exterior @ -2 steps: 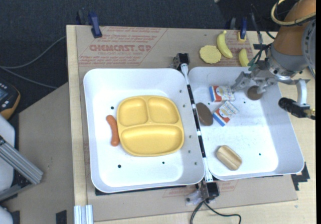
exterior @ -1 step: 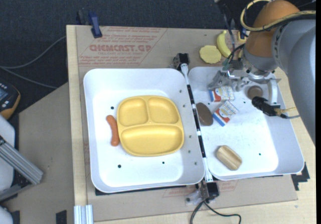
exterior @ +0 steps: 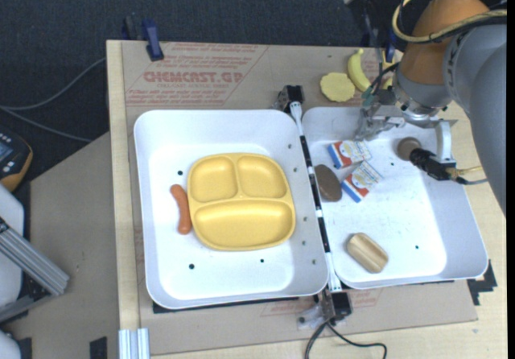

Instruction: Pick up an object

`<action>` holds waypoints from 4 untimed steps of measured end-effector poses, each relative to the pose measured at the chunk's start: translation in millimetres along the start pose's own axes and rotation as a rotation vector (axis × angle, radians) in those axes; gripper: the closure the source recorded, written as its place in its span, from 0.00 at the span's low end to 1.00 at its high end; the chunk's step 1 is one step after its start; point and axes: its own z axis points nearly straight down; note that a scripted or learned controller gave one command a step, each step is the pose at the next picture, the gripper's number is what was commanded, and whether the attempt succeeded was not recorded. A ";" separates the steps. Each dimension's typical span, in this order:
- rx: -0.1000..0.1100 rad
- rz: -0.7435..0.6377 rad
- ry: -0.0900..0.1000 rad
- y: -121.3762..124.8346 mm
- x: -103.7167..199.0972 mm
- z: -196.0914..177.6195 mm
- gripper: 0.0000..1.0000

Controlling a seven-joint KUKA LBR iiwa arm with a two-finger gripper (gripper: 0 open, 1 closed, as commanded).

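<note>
My gripper point(exterior: 372, 125) hangs over the back left part of the right bin point(exterior: 418, 220), just above and behind a red, white and blue packet point(exterior: 351, 153). A second small packet point(exterior: 364, 178) lies a little nearer the front. A dark brown oval piece point(exterior: 327, 182) rests by the bin's left wall. Close to the front edge sits a tan bread roll point(exterior: 367, 252). To the right of the gripper, a small brown round item point(exterior: 409, 146) lies near the arm's black fitting.
The left bin point(exterior: 161, 188) holds a yellow divided plate point(exterior: 240, 200) with an orange sausage point(exterior: 182, 208) beside it. Behind the right bin, on the bench, lie a banana point(exterior: 359, 69) and a yellow lumpy item point(exterior: 338, 86). The grey arm point(exterior: 475, 68) covers the back right.
</note>
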 end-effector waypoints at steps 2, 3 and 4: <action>0.001 0.003 0.001 -22.7 27.6 11.8 0.00; 0.002 0.002 0.002 -1.2 33.0 13.7 0.00; 0.012 0.002 0.003 -4.0 41.8 16.5 0.00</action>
